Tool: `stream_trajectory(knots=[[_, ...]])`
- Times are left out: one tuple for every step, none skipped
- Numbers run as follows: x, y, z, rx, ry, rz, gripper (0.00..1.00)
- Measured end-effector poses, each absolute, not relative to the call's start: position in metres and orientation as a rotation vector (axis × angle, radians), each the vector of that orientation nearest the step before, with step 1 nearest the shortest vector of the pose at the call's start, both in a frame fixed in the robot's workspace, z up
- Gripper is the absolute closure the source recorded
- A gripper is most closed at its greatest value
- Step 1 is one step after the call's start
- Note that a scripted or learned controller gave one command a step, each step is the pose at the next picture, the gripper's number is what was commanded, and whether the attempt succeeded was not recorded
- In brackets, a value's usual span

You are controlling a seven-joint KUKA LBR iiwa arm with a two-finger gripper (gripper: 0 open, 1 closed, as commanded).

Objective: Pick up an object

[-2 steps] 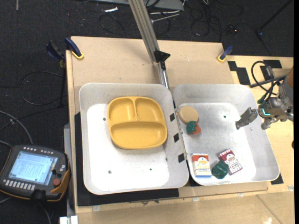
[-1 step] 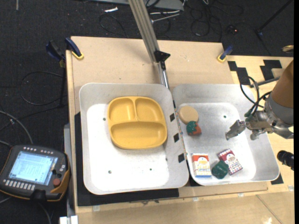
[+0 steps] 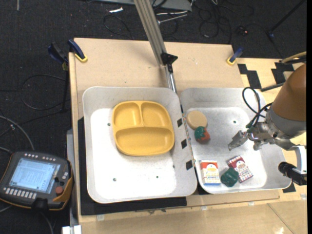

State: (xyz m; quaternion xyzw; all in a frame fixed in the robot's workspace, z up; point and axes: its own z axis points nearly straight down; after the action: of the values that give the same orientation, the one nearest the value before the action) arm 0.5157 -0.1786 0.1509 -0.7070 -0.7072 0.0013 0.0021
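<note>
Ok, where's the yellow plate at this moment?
The yellow plate lies in the left bin, toward its upper right part, just across the divide from the tan disc in the right bin.

Count from the overhead view:
- White bins: 2, a left bin (image 3: 97,145) and a right bin (image 3: 222,108), side by side on the counter (image 3: 122,65).
- Yellow divided plate (image 3: 143,127): 1, in the left bin, with 3 compartments.
- Loose items in the right bin: 5 total.
  - 1 tan round block (image 3: 197,119)
  - 1 red-and-green piece (image 3: 202,135)
  - 1 white-and-red small box (image 3: 210,172)
  - 1 dark green lump (image 3: 229,178)
  - 1 red patterned packet (image 3: 241,168)
- Yellow corner clamps: 2, one left (image 3: 79,53) and one right (image 3: 234,57).
- Pendant with screen (image 3: 34,179): 1, left of the counter.
- Arm: 1, with 1 tool (image 3: 240,139).
</note>
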Motion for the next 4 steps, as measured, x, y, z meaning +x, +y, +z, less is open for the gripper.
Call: stream_trajectory(knots=[[0.515,-0.178,0.097,-2.218,-2.218,0.004,0.0],[0.516,-0.178,0.111,-2.222,-2.222,-0.001,1.0],[0.512,-0.182,0.171,-2.224,-2.227,-0.004,1.0],[0.513,-0.182,0.224,-2.223,-2.229,-0.004,1.0]])
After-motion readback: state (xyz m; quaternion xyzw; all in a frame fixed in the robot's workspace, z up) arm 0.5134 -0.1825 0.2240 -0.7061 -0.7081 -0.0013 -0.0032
